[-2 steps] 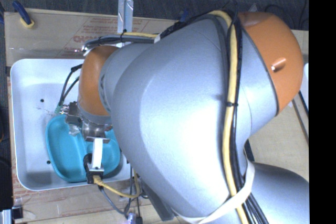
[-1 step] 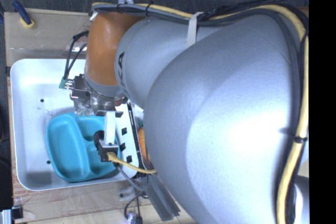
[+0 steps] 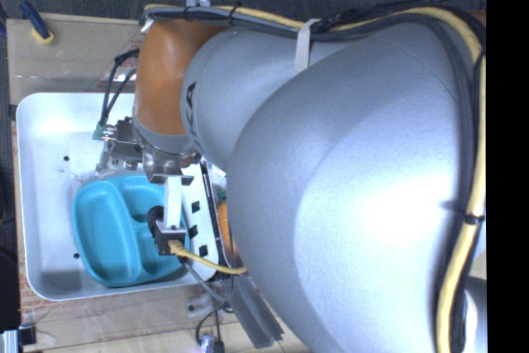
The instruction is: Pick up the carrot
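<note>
The grey arm with its orange band (image 3: 161, 78) covers most of the camera view and reaches down over the left white bin (image 3: 41, 145). My gripper (image 3: 124, 155) hangs just above the far edge of a blue two-compartment dish (image 3: 111, 231) in that bin. A narrow orange sliver (image 3: 223, 229), which looks like the carrot, peeks out beside the arm just right of the wall between the bins. Most of it is hidden. Nothing shows held under the gripper.
The blue dish fills the near half of the left bin, with bare white floor (image 3: 58, 136) behind it. A blue-handled clamp (image 3: 35, 21) lies on the wooden bench at the far left. The arm hides the right bin.
</note>
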Available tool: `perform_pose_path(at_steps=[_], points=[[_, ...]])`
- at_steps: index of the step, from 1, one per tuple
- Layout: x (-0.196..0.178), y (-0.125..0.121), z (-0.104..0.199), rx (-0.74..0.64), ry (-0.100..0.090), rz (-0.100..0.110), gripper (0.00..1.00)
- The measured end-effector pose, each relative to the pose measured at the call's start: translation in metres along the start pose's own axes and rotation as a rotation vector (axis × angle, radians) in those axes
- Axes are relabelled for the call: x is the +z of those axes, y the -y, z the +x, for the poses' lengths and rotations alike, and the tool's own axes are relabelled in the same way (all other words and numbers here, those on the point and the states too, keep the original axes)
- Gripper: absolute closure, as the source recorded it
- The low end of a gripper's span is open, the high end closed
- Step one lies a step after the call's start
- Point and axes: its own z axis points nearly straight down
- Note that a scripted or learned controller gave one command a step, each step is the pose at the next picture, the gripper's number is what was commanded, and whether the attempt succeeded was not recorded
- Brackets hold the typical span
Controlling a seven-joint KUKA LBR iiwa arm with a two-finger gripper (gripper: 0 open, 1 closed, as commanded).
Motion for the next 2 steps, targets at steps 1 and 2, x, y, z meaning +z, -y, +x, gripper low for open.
perform_pose_path(at_steps=[1, 2], points=[[0.0, 0.0, 0.0, 0.0, 0.0, 0.0, 0.0], [0.097, 0.045, 0.026, 0.097, -0.015, -0.018, 0.0]])
